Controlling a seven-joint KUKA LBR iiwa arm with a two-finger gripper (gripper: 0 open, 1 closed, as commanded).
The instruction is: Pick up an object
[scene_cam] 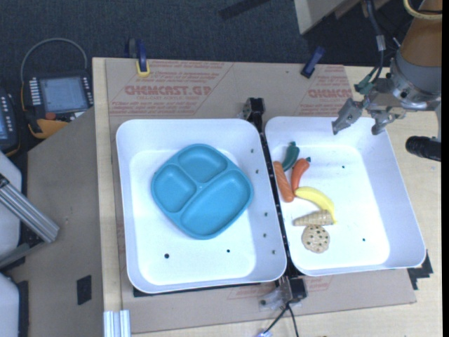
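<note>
Overhead, gripper (362, 121) (open), banana (315, 199) untouched

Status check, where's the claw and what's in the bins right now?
Claw open, nothing between its fingers, above the right bin's far rim. Banana, two carrots and cookie lie untouched along that bin's left side. Blue plate in left bin. Nothing blocking.

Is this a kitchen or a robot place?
Probably a robot lab, not a kitchen. A robot arm's tool hangs over two white bins clamped to a bench, and the food, like the banana, looks like toys.
</note>
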